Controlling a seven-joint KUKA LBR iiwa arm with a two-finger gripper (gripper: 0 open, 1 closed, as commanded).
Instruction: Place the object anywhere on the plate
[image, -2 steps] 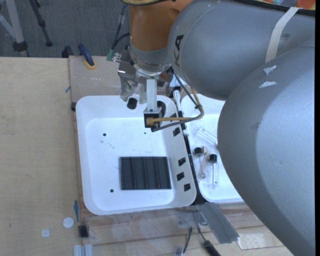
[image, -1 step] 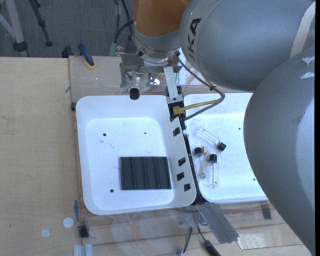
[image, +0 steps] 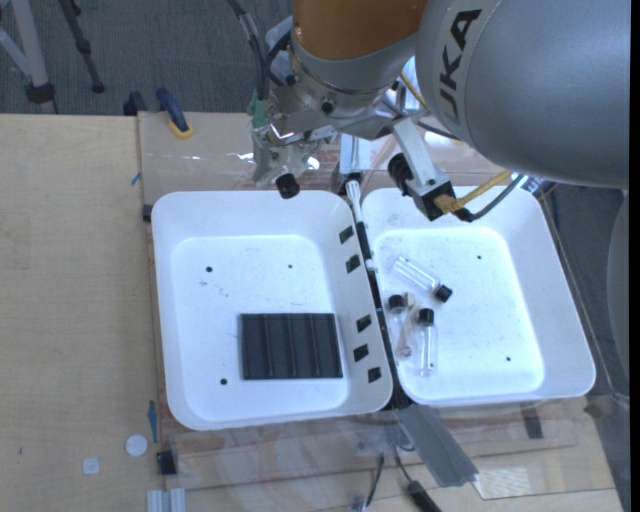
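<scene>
The plate (image: 290, 346) is a dark, ribbed rectangle lying flat in the front half of the left bin (image: 185, 300). My gripper (image: 280, 165) hangs over the left bin's back rim, well behind the plate. It is shut on a small clear vial (image: 287, 184), whose black cap pokes out below the fingertips. Three more clear vials with black caps lie in the right bin (image: 520, 300): one (image: 420, 277) near its middle, one (image: 428, 340) closer to the front, and a short one (image: 397, 303) by the divider.
The grey arm with its orange band (image: 350, 25) crosses the top of the view above both bins. A cable and a black fitting (image: 425, 190) hang over the right bin's back edge. Black clips (image: 362, 322) line the divider between the bins. Small parts lie on the wooden bench (image: 70, 300) at front left.
</scene>
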